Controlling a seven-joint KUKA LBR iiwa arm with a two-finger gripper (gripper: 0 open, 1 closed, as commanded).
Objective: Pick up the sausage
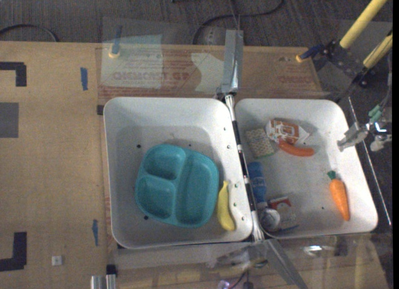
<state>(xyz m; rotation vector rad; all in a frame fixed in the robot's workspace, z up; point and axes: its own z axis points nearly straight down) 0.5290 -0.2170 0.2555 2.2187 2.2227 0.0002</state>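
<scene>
The sausage lies untouched in the right bin, just near of a red-and-white packet. The gripper hangs at the bin's right rim; I cannot tell its finger spread. Looks like the approach: next, reach left and descend.

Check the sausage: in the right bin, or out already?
In. The sausage lies flat on the floor of the right bin, just below a red-and-white packet. Nothing grips it.
</scene>
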